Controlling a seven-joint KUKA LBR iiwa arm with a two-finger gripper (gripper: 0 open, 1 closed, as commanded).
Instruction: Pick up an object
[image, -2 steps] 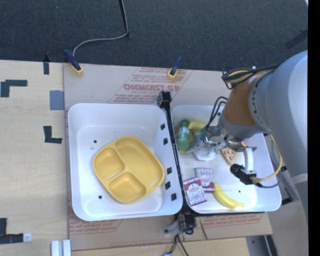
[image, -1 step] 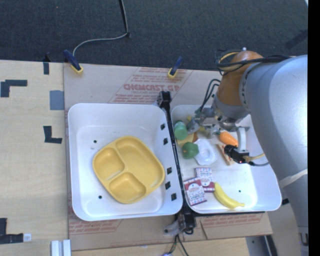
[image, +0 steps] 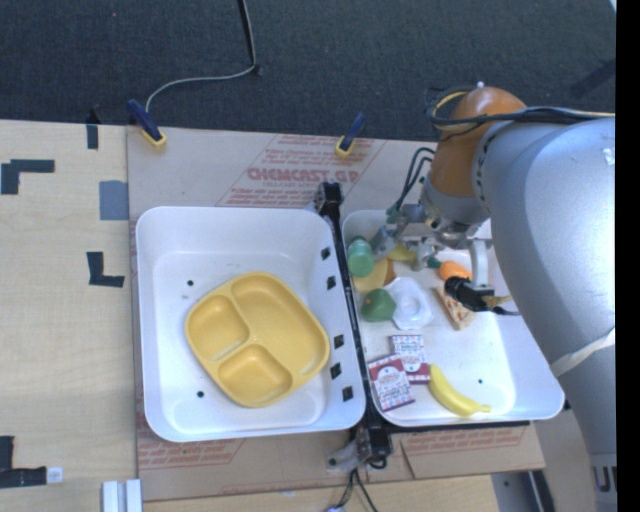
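On the wooden worktop (image: 60, 330), the left white bin (image: 160, 300) holds a yellow plastic divided plate (image: 257, 338). In the right white bin (image: 500, 360), right of centre, lie a green toy pepper (image: 377, 304), small red-and-white cartons (image: 392, 382) and a yellow toy banana (image: 455, 393). The pincer (image: 412, 238) hangs over that bin's upper clutter; its state cannot be told. Judging by this, the approach is under way; next comes lowering onto one piece.
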